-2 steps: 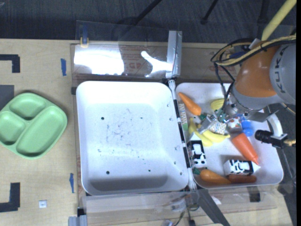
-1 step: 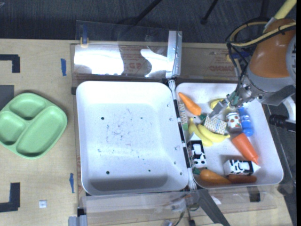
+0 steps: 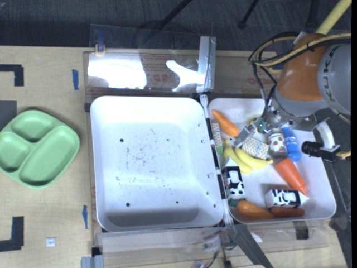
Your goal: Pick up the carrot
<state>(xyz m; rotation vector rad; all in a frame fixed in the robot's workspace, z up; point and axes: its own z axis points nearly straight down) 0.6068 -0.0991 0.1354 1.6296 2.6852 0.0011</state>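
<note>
Right bin [image 3: 329,202]: holds gripper [image 3: 262,128], low among toys.
Gripper: arm [image 3: 312,77] covers it; state unreadable.
Carrot [image 3: 225,124]: just left of gripper, apart.
Banana [image 3: 248,161]: below gripper, partly covered.

Dark grey carpet floor [image 3: 111,4], pale wooden bench [image 3: 44,216], glare on clear panel [image 3: 120,71]

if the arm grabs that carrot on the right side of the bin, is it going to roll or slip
The carrot looks smooth, glossy and tapered, so it could slip toward its thin end. Its round body may roll if nudged on the bin floor. It looks like stiff, light plastic, unlikely to bend.
</note>
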